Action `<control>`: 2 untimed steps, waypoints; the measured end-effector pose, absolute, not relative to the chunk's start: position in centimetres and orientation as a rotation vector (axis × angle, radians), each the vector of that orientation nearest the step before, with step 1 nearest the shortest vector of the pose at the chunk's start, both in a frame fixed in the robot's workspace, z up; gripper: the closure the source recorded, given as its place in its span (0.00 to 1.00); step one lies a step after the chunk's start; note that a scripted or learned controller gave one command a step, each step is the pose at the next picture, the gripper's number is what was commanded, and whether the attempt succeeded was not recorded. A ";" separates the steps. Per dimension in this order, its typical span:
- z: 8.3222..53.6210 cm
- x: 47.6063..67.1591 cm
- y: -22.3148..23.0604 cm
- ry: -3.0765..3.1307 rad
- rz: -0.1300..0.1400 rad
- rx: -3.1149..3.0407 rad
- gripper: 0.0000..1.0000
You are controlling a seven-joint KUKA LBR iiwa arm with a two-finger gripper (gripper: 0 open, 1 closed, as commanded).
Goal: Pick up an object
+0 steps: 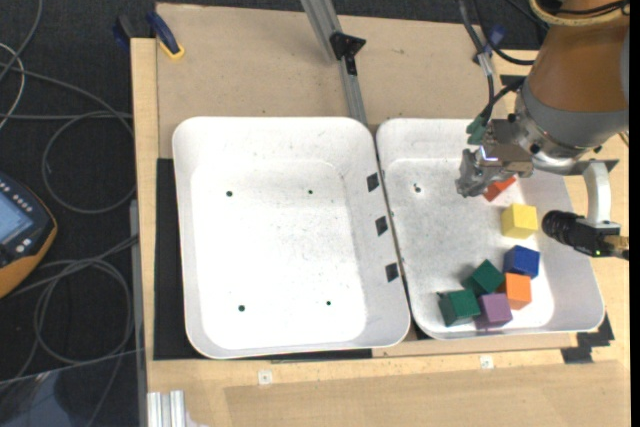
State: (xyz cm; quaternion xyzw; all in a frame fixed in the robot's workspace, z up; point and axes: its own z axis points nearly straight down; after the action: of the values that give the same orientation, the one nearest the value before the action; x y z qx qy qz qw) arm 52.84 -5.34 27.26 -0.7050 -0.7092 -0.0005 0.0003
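Gripper (482, 177) hangs over the right bin (430, 245), near its back part, and the grey arm (580, 65) with the orange band comes in from the right side. Just beside the fingertips there is a small red-orange block (500, 186), and it looks to be touching them, but I cannot tell if it is really between the fingers or only lying under them. For the same reason I cannot tell if the gripper is open or closed, because the wrist hides this part.

Other blocks lie in the right bin toward its front right corner. A yellow block (519, 220) is alone, a little in front of the gripper. Nearer the front edge there is a blue block (522, 261) with an orange block (518, 287) touching it from the front. To their left a dark green block (487, 276) and a purple block (494, 310) are close together, and one more green block (460, 306) lies just left of the purple one.

Left bin (270, 235) stands beside the right one, and both rest on a wooden bench (250, 65). A metal pole (320, 5) goes up from between the bins.
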 end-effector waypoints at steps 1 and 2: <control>26.4 54.0 -0.3 -2.227 -0.002 -2.213 1.00; 24.8 56.3 5.0 -2.228 -0.003 -2.213 1.00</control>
State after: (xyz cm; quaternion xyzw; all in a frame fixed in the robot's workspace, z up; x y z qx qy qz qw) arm 56.29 5.03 24.80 -0.7046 -0.7096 -0.0008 0.0005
